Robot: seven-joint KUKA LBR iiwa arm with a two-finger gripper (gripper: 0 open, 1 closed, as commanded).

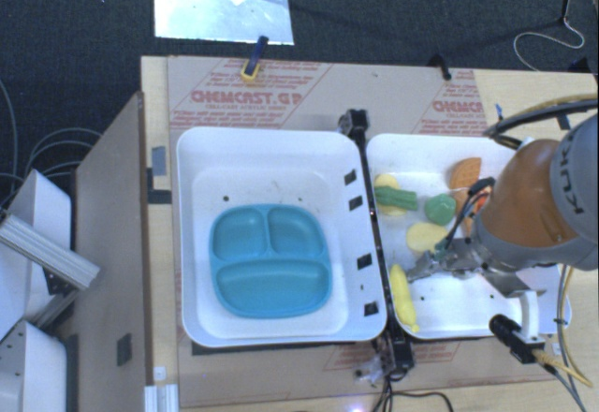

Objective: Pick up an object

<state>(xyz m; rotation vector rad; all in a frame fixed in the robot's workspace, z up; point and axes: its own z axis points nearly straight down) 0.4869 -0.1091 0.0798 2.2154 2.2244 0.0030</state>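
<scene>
Target candidates all sit in the right bin [440,326]. Nearest to me: a pale yellow piece [426,236] about mid-bin, and a long yellow banana-like piece [402,296] lying along the bin's left wall toward the near-left corner. Further back: a green piece [397,198] overlapping a small yellow one [385,182] by the left wall, a rounder green lump [440,208] beside it, an orange piece [464,173] toward the far edge.

My gripper [432,264] is low over the bin floor, between the pale yellow piece and the banana-like one, just beside the former. Nothing visibly between the fingers. Opening: cannot tell; tips are small and blurred against the white.

Left bin [281,143] carries a blue divided tray [271,259]; not relevant.

Risks, as I judge them:
- Fingers close on the bare floor between the two yellow pieces.
- A tip nudges the pale piece aside, not around it.
- The banana-like piece hugs the wall; a finger may strike the rim.
- My wrist hides part of the bin, so something may lie unseen beneath it.
</scene>
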